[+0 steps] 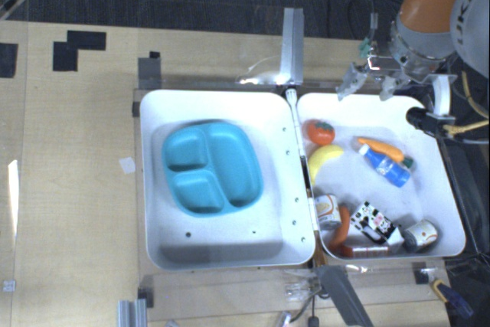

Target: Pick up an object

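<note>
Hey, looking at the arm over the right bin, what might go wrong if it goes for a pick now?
The gripper, fingers spread, hangs over the right white bin's far rim, so descending straight could strike it. The orange toy carrot touches the blue plastic bottle, so a grab might catch both or slip.

We see two bins side by side on the desk (76, 188), divided tray (210, 167) in the left bin (164, 237), bottle (385, 165), tomato (321, 132) and lemon (325, 159) in the right bin (440, 188), claw (366, 86) above its far rim
</note>
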`<action>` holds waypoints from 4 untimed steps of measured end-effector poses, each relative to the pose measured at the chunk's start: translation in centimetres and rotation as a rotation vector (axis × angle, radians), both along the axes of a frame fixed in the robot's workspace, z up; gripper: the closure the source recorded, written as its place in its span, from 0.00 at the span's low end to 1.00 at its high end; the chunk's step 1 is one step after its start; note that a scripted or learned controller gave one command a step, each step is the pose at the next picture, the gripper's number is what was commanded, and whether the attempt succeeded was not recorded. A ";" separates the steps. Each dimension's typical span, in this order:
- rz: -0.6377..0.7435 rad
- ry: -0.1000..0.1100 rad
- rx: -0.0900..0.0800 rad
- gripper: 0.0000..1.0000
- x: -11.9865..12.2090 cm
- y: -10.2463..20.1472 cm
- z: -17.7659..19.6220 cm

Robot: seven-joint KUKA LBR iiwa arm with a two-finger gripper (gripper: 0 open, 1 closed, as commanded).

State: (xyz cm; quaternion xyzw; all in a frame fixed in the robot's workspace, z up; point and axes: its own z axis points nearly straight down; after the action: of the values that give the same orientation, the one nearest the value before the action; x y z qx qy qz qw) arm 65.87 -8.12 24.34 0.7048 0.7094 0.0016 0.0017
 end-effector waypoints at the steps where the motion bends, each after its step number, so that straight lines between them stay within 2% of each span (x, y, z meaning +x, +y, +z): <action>1: -0.110 0.001 0.000 0.00 -3.3 -5.1 -6.9; 2: -0.238 -0.025 -0.002 0.00 -4.3 -7.3 -13.3; 3: 0.026 -0.006 -0.004 0.00 -5.5 -11.6 -15.4; 4: 0.028 -0.010 -0.003 1.00 -5.4 -11.4 -14.4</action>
State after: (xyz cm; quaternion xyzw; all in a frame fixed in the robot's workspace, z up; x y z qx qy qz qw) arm 60.50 -19.52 9.98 0.6949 0.7191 0.0042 0.0060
